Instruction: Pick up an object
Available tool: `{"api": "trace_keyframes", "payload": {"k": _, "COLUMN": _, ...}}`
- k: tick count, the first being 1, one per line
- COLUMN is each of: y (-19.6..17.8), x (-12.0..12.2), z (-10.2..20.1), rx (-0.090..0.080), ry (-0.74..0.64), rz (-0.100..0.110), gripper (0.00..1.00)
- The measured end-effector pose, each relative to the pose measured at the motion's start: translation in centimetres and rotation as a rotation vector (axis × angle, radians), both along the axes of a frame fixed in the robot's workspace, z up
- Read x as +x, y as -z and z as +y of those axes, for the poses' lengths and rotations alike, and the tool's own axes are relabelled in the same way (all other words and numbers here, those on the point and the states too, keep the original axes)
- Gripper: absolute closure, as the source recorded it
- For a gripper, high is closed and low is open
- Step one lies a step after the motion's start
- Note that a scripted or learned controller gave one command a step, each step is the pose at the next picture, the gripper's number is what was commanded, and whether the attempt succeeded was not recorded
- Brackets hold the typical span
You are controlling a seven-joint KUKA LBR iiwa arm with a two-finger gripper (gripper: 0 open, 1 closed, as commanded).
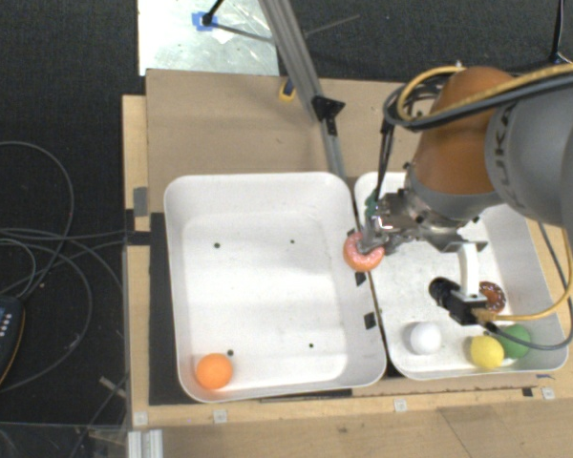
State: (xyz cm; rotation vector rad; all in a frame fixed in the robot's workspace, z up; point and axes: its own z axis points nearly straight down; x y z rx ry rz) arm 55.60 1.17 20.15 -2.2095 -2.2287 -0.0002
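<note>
My gripper (368, 243) hangs over the ridge between the two bins, shut on a pink ring-shaped object (363, 255) that sits between its fingers, lifted above the bin edge. An orange ball (213, 371) lies in the left bin (258, 194) at its near left corner. In the right bin (525, 246) a white ball (424, 338), a yellow ball (486, 351), a green ball (516, 342) and a brown speckled object (493, 297) lie near the front.
A black part (451, 299) on the arm hangs over the right bin's front. A grey pole (301, 60) slants down from the top to the bins' back edge. Cables lie on the floor at left.
</note>
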Motion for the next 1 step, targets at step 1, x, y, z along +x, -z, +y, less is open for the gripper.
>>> {"api": "trace_keyframes", "payload": {"k": 1, "y": -1.2, "x": -3.51, "z": 5.12, "rx": 0.001, "ry": -0.002, "rz": -0.001, "gripper": 1.0}}
